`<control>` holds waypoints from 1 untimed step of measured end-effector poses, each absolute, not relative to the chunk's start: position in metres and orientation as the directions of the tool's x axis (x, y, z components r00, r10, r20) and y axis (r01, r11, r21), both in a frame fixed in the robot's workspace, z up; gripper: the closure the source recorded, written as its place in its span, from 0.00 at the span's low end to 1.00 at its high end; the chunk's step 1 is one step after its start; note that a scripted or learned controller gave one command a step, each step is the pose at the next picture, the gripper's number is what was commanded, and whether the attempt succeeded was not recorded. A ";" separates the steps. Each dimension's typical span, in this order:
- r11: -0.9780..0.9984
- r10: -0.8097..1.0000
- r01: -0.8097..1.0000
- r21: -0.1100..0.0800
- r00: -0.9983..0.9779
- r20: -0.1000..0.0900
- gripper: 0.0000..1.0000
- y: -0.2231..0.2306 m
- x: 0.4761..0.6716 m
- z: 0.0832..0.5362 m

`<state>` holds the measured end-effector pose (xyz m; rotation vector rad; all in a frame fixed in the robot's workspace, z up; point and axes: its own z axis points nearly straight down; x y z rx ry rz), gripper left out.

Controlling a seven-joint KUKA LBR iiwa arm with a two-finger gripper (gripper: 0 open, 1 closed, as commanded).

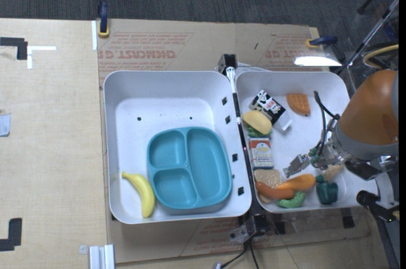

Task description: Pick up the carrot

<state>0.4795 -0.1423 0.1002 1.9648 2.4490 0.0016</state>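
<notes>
Bins side by side: left bin (120, 134) holds blue divided tray (189, 167) w/ banana (143, 193) just left of it, near corner. Right bin (336, 80) has the clutter. My arm (374, 115) comes in from right, over right bin's right side. My gripper (311, 162) sits low, just above carrot (293, 186); can't tell if fingers are apart or together. Carrot lies along near edge of right bin, green veg (291, 200) touching its near side, green pepper (327, 191) to its right. Small carton (261, 153) to its left-far side.
</notes>
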 end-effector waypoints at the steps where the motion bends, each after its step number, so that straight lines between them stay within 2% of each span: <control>1: 0.211 0.978 0.978 0.005 -0.211 -0.003 1.00 -0.143 0.481 0.109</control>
